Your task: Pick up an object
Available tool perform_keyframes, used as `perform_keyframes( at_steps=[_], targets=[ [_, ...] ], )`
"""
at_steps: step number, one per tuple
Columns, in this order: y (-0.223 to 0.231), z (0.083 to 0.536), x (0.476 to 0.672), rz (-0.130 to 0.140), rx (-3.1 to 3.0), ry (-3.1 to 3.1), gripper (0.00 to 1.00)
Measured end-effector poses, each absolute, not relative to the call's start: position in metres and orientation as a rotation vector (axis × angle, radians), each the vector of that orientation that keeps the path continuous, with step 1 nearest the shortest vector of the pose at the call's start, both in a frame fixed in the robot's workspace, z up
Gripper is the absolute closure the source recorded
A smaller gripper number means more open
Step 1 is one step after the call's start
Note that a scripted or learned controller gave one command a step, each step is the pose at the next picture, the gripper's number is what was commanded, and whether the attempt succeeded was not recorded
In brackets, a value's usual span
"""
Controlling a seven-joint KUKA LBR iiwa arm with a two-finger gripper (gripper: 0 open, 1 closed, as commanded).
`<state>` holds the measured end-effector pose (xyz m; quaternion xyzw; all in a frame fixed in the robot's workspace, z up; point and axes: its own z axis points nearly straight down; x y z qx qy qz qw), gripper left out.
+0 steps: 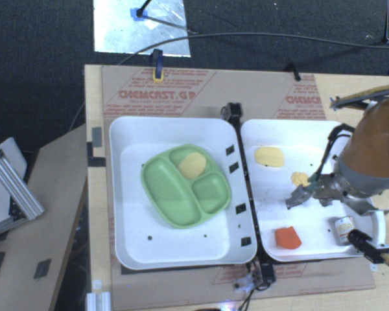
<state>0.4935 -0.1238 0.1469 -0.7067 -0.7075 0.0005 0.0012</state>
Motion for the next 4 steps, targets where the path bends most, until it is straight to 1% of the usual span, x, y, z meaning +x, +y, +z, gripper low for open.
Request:
perform_keyframes(
  at_steps=[1,2,3,4],
  targets=[
    [-0.127,0.085,0.492,0.003,-2.218,-2.22,0.0],
    [-0.127,0.098,0.493,-0.002,-2.22,-2.225,1.0],
    [-0.131,0.161,0.494,-0.005,-2.221,-2.23,1.0],
    [-0.127,0.205,0.496,-0.006,-2.22,-2.231,1.0]
  ],
)
